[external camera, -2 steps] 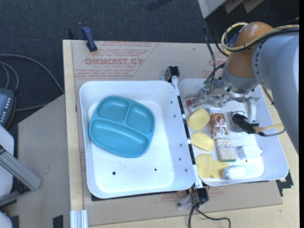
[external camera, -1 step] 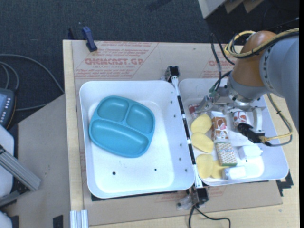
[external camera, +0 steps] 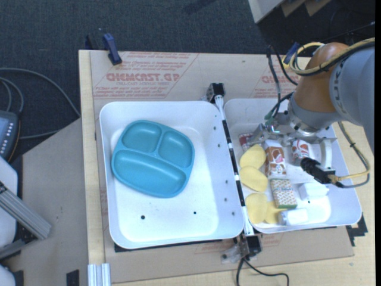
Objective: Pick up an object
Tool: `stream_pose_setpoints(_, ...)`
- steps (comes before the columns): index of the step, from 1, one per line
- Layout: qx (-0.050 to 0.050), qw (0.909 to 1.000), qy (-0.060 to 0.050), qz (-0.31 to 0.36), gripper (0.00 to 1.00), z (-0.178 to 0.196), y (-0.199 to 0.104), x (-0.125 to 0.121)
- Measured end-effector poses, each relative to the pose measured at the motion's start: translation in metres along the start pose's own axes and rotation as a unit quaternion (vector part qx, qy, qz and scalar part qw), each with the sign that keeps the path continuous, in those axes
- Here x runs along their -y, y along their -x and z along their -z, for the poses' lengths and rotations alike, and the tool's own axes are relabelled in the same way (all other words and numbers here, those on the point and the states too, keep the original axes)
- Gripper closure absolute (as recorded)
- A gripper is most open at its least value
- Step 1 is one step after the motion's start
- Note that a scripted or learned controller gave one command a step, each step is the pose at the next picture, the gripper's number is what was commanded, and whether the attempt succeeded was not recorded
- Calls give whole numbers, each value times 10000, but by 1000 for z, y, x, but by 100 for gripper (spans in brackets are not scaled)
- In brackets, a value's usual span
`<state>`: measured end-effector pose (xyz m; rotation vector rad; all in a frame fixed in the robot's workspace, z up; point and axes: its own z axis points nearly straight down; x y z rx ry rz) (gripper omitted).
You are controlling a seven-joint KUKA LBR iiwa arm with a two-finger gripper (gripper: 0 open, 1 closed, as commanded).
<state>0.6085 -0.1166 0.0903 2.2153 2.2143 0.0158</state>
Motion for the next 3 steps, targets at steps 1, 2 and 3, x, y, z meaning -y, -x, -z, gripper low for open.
stream_pose_setpoints(1, 10, 10000, 4, -6, 0, 0, -2, 5)
stream_pose_setpoints(2, 15, 10000, 14, -5, 100, 10, -2, 5)
stream_pose_setpoints(3, -2, 10000, -63, 12, 100, 95, -78, 13)
